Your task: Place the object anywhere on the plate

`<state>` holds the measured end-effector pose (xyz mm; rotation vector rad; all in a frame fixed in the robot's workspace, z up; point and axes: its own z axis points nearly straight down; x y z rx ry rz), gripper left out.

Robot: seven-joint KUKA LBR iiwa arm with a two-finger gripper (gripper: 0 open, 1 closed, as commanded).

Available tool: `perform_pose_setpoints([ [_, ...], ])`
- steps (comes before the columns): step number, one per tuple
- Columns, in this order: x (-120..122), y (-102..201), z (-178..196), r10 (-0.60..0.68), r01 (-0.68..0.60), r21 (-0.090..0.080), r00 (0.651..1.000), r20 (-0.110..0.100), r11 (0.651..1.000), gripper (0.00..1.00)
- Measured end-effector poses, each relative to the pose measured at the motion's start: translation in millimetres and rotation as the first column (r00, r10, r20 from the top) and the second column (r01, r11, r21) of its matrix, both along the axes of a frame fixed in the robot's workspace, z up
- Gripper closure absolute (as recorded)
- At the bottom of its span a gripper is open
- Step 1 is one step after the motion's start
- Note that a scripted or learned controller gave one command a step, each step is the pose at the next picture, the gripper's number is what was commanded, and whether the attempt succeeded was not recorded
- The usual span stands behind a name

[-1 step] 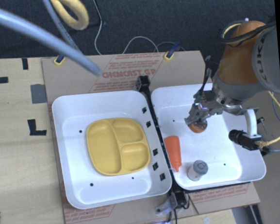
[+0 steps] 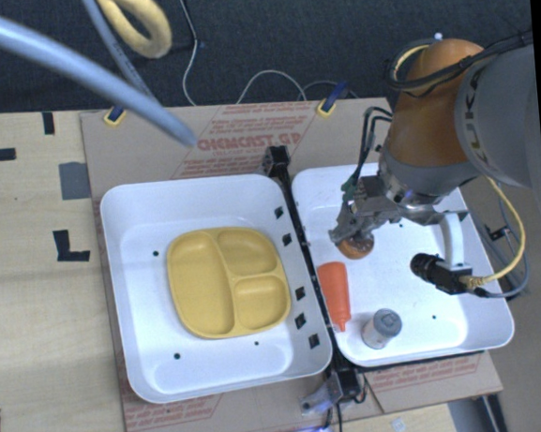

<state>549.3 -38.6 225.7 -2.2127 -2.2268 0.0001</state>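
Note:
A yellow divided plate (image 2: 227, 281) lies in the left bin (image 2: 130, 223). In the right bin (image 2: 488, 332), my gripper (image 2: 353, 232) hangs low over a small brown round object (image 2: 353, 246), which shows just under its tip. I cannot make out whether the object is gripped or simply lies on the bin floor. An orange carrot-shaped piece (image 2: 335, 293) lies along the right bin's left wall, just below the gripper. A small grey round object (image 2: 384, 326) sits near that bin's front edge.
A black divider with clips (image 2: 295, 246) runs between the two bins. A black fitting with a yellow cable (image 2: 442, 273) hangs from the arm over the right bin. A grey pole (image 2: 69, 63) crosses the top left above the bench.

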Motion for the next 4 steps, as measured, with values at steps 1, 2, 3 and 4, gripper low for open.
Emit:
perform_pose_setpoints([
  [1,-6,48,-8,-0.002,0.002,-0.002,1.000,-0.001,1.000,1.00],
  [2,-22,95,-16,-0.002,0.002,-0.002,1.000,-0.002,1.000,1.00],
  [3,-34,147,-20,0.000,0.000,-0.001,1.000,-0.002,1.000,1.00],
  [4,-33,145,-20,-0.003,0.003,-0.002,1.000,-0.002,1.000,0.00],
])
